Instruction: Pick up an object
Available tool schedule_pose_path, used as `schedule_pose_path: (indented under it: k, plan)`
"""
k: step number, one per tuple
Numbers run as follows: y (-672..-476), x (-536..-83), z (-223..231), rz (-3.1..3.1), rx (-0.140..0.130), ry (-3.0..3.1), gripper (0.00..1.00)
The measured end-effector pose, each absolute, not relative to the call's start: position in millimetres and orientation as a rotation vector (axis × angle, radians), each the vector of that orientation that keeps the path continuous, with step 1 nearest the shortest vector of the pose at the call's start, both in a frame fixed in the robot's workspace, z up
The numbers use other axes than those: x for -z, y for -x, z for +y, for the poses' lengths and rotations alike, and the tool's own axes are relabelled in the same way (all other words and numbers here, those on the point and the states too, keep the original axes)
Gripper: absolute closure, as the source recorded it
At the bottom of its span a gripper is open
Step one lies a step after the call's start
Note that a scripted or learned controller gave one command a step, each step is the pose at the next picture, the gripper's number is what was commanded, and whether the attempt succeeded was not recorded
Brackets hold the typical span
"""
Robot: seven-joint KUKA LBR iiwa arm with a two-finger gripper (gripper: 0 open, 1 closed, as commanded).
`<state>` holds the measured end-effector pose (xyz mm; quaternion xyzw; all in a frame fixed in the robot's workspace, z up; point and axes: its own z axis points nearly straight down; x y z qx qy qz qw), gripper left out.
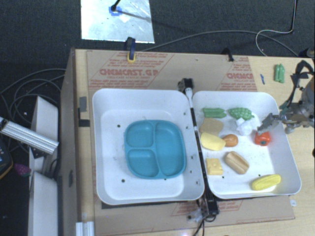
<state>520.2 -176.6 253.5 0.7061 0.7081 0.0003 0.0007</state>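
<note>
On the bench (162,65), 2 white bins sit side by side: the left bin (106,102) carries a blue divided plate (155,149), and the right bin (288,173) carries the toy food. The claw (268,122) hangs over the right bin's right edge, whether apart or together I cannot tell, just above a red tomato (263,138) and beside a white piece (244,127). Toward the bin's far edge lie a green pod (213,113) and green grapes (240,113); a yellow lemon (212,141), orange ball (230,140), cheese wedge (214,166) and hot dog (236,162) fill the middle, with a yellow corn cob (266,182) by the near right corner.
</note>
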Motion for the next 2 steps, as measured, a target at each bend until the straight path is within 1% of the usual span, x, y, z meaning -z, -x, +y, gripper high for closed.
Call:
schedule_pose_path:
  k: [1,2]
  plan:
    - [-586.1,-152.2,-135.6,2.227,0.001,-2.218,0.0]
    - [-563.7,-95.2,-142.4,2.221,-0.014,-2.214,0.0]
